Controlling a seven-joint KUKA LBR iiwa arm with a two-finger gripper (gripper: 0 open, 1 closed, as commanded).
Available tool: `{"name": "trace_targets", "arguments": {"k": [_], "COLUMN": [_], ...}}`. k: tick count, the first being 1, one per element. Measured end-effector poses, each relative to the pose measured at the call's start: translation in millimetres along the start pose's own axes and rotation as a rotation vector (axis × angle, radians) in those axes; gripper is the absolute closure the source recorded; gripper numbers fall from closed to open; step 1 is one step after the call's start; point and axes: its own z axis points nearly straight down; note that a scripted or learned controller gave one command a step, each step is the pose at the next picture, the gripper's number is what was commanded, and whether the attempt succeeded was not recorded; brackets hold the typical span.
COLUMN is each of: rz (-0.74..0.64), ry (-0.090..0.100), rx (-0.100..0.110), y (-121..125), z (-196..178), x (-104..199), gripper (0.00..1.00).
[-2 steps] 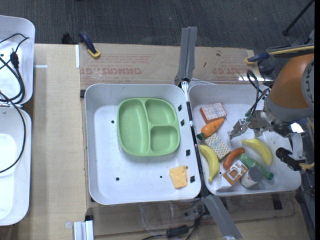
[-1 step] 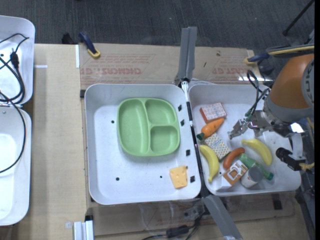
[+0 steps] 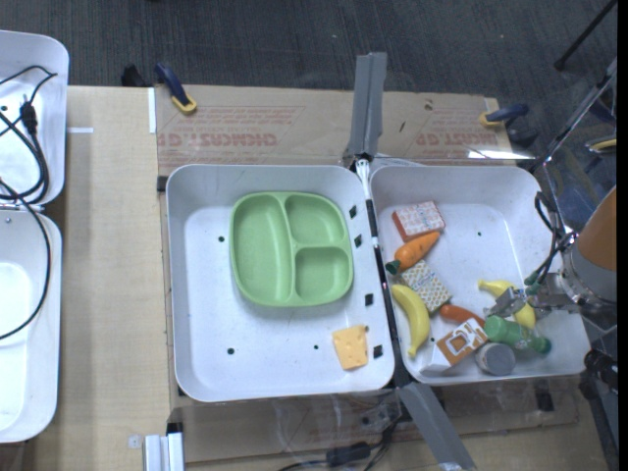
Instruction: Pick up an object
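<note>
Gripper: fingers spread, nothing between them, low in right bin over small yellow piece, beside green bottle. Same bin: banana, carrot. Left bin: glossy green divided plate, cheese wedge.

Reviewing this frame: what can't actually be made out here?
- Pincer, camera view: too small and cluttered to tell whether it grips anything.
- Green bottle: partly covered by the pincer.
- Arm: cut off by the right edge.
- Patterned card: print too small to read.
</note>
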Motion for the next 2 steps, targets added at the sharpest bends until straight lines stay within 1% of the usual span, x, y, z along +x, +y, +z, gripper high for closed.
{"name": "trace_targets", "arguments": {"k": [1,2], "rz": [0.005,0.007], "ry": [-0.006,-0.005], "rx": [-0.001,0.001], "y": [0.3,0.7], "z": [-7.0,-13.9], "x": [-2.8,-3.1], "gripper": [1.0,1.0]}}
